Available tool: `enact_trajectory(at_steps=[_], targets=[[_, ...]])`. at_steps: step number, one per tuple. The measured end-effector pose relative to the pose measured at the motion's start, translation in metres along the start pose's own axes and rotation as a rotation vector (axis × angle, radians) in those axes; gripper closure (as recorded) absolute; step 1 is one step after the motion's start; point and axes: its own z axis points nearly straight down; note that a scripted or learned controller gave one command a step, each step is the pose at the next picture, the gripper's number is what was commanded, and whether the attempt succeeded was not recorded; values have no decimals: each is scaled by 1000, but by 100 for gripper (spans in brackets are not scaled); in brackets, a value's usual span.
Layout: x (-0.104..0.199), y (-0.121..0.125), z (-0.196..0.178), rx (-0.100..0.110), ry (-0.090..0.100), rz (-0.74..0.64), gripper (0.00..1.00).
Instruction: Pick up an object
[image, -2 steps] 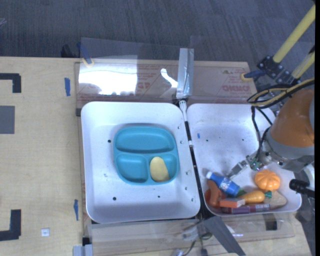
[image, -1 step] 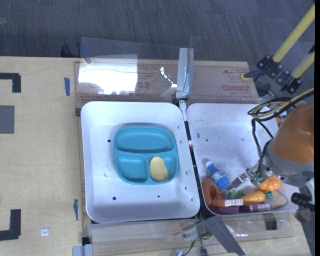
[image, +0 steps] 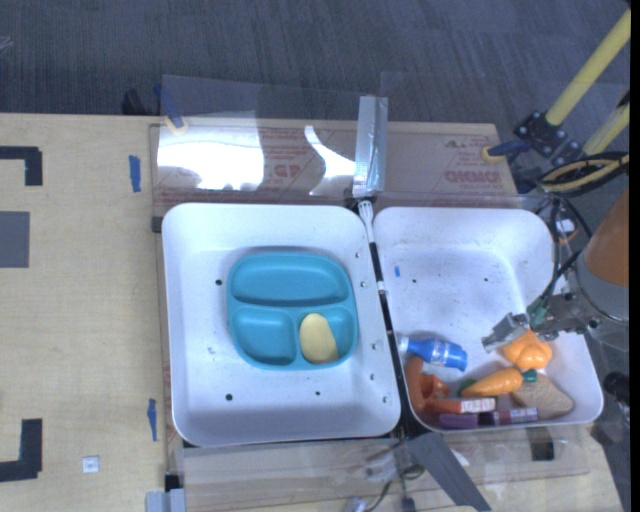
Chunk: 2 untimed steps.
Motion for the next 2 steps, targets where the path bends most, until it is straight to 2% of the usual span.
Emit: enact_trajectory(at_steps=[1, 2], targets=[[-47, 25, 88, -2, 0, -71, 0], [-36, -5, 87, -1, 0, -206, 0]])
